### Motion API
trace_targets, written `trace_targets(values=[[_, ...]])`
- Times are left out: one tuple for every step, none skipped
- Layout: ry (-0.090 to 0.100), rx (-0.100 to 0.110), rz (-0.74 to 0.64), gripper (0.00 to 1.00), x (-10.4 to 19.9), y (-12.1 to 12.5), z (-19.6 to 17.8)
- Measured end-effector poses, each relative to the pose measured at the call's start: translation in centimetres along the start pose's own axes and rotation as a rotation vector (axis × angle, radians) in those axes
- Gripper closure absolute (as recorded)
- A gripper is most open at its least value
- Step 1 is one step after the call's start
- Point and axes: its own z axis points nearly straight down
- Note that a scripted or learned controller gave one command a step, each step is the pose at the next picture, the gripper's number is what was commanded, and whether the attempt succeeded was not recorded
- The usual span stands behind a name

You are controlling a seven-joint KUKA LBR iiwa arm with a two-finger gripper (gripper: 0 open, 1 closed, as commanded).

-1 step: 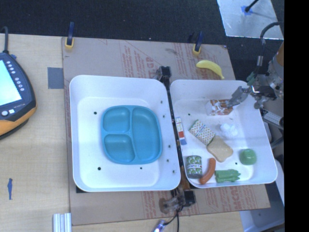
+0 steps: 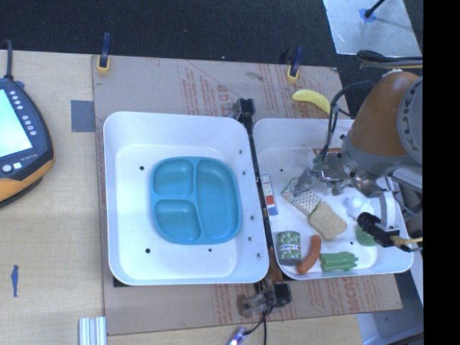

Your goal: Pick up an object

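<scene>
My gripper (image 2: 314,179) hangs low over the right bin (image 2: 287,136), above its middle. Its tip is just over a patterned grey-green packet (image 2: 302,200). A tan sponge-like block (image 2: 327,221) lies right of the packet. Along the bin's front are a small can with a green label (image 2: 289,246), an orange-red sausage (image 2: 310,254) and a green toy piece (image 2: 338,261). By the left wall lies a thin white stick with red and blue marks (image 2: 267,194). A white object (image 2: 354,207) sits partly under the wrist.
The left bin (image 2: 126,264) holds a blue divided plate (image 2: 195,199). A yellow banana (image 2: 312,99) lies on the bench behind the right bin. A tablet-like pendant (image 2: 18,139) rests at the far left. Clamps hold the cardboard at the back edge.
</scene>
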Motion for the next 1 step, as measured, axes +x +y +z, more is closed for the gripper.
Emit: trace_targets(values=[[0.000,-0.004,0.001,0.00,0.37,-8.25,2.35]])
